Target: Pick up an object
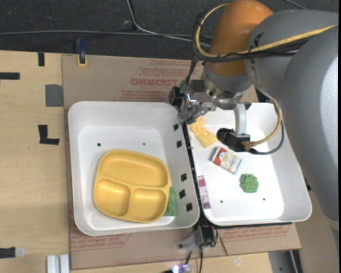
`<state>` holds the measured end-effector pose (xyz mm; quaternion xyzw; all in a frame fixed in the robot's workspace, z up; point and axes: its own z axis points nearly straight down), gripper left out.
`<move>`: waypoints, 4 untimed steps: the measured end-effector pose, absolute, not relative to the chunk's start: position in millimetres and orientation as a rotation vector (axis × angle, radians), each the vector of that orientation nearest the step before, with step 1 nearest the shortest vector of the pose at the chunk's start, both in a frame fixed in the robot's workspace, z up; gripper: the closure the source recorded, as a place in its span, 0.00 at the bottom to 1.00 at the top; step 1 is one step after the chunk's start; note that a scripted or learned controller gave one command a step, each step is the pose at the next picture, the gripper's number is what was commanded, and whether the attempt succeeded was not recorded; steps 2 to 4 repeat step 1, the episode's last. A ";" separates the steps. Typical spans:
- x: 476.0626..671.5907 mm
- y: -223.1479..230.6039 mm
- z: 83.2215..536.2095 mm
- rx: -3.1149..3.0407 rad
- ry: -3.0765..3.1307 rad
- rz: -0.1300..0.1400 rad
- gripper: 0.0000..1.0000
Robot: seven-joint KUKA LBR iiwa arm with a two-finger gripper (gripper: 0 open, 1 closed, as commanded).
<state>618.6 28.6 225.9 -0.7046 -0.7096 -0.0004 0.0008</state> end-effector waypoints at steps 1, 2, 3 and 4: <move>621.5 78.3 233.8 -2.213 -2.228 -0.001 1.00; 621.5 78.3 233.8 -2.213 -2.228 -0.001 1.00; 621.5 78.3 233.8 -2.213 -2.228 -0.001 1.00; 621.5 78.3 233.8 -2.213 -2.228 -0.001 1.00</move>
